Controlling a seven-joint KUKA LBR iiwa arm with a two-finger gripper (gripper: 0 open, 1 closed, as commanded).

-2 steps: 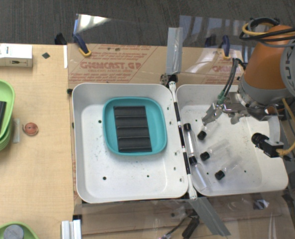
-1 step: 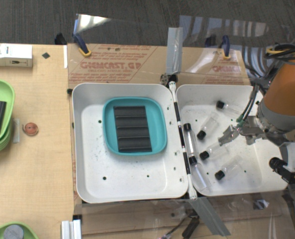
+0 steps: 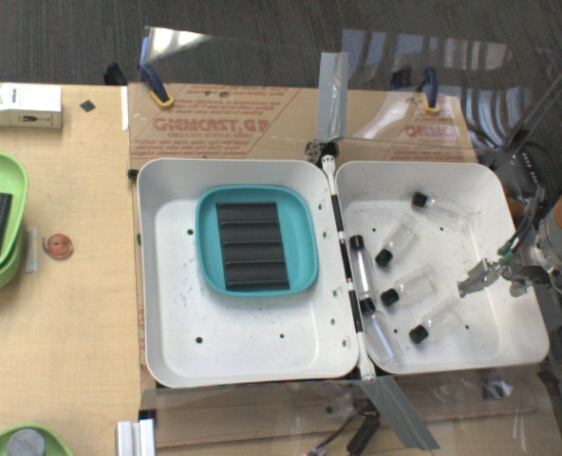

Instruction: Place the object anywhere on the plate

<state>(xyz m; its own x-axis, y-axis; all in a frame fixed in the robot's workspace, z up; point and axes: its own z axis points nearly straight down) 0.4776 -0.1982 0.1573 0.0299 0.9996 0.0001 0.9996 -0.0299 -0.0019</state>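
A teal square plate [image 3: 208, 255] lies in the left bin [image 3: 167, 331], with a black ridged pad [image 3: 253, 245] filling its middle. Several clear vials with black caps lie scattered in the right bin [image 3: 471, 183]: one near the back [image 3: 433, 207], one in the middle [image 3: 397, 240], one lower [image 3: 406, 287] and one near the front [image 3: 435, 323]. Another vial [image 3: 358, 266] lies along the divider between the bins. My gripper [image 3: 474, 281] hangs low over the right side of the right bin, right of the vials, and I see nothing held in it.
Cardboard [image 3: 215, 117] lies behind the bins, held by clamps. On the wooden bench to the left are a green tray [image 3: 6, 226], a small red disc [image 3: 59, 245] and a white box [image 3: 20, 105]. The arm's body [image 3: 552, 255] stands at the right bin's right rim.
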